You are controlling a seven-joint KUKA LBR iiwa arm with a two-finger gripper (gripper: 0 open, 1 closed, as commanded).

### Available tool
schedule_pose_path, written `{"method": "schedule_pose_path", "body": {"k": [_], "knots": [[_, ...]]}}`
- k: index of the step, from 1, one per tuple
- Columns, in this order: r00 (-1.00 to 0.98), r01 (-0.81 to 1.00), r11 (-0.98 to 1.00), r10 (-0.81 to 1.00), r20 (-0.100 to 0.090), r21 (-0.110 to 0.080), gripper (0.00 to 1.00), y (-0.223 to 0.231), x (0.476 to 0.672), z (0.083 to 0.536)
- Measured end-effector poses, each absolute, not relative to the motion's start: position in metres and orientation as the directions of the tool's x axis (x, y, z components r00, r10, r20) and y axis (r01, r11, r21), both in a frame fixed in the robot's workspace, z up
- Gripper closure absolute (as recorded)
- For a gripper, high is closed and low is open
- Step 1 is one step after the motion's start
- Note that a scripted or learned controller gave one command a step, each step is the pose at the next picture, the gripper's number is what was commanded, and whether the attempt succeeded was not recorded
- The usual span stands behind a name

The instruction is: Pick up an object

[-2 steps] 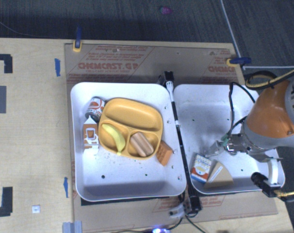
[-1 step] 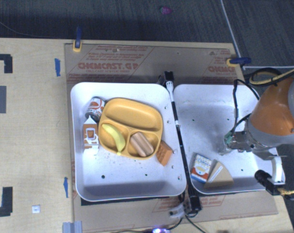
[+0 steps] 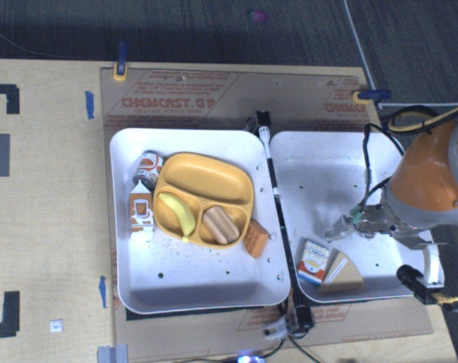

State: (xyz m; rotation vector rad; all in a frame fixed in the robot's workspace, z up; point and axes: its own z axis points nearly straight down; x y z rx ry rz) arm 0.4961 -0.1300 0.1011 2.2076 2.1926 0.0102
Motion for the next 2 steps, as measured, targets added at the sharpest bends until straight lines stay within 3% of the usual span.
{"method": "schedule_pose_path", "body": {"k": [1, 2], "knots": [[0.002, 1.0, -0.002, 1.0, -0.008, 0.017, 0.0, -0.121, 0.484, 0.09], [0.006, 1.0, -0.006, 1.0, -0.018, 0.026, 1.0, -0.126, 0.486, 0.101]]}}
